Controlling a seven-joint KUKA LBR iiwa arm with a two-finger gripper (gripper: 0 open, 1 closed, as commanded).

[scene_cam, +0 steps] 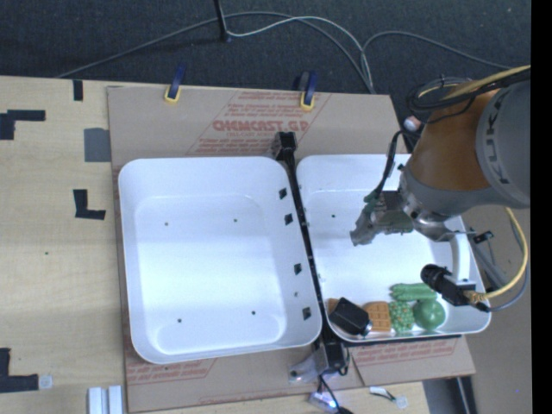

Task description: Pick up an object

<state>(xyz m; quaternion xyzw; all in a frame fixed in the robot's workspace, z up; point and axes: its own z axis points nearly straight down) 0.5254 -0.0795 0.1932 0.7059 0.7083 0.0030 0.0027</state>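
Camera view, bins on tabletop (52, 257): left bin (207, 261), bare white floor. Right bin (345, 179): black object (350, 316), orange piece (376, 316), green objects (417, 306), all clustered along its near edge. My gripper (369, 228) hangs mid-bin, well apart from that cluster, nothing visibly held; its opening I cannot tell. Red printed lettering on cardboard (259, 119), unreadable.

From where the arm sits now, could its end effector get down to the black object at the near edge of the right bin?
Probably yes. The end effector hangs over bare bin floor, and the black object lies uncovered, though the bin wall and an orange item crowd its sides.
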